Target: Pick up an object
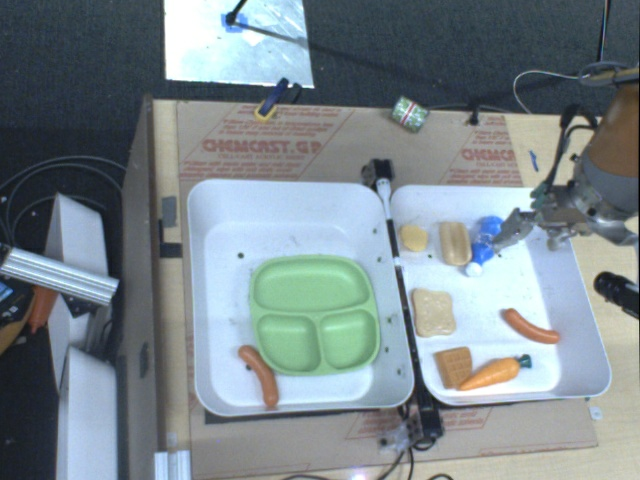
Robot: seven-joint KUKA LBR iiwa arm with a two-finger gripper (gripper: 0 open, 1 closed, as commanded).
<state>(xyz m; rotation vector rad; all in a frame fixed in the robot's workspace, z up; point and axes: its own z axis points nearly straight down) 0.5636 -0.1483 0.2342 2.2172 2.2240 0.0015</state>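
The right bin (575, 298) holds several toy foods. A blue bottle (484, 239) lies near its back, beside a tan bread roll (454, 242) and a small yellow piece (413, 237). A toast slice (434, 311) sits in the middle, with a square cracker (453, 365) and a carrot (493, 372) at the front. A red sausage (529, 326) lies to the right. My gripper (515, 228) hangs low over the bin's back right, just right of the blue bottle. Nothing shows in its grasp.
The left bin (215, 238) holds a green divided plate (314, 313) and an orange sausage (259, 374) at its front. A divider clamp (380, 176) sits between the bins. A small green can (409, 114) and a yellow-blue clip (274, 100) lie on the cardboard behind.
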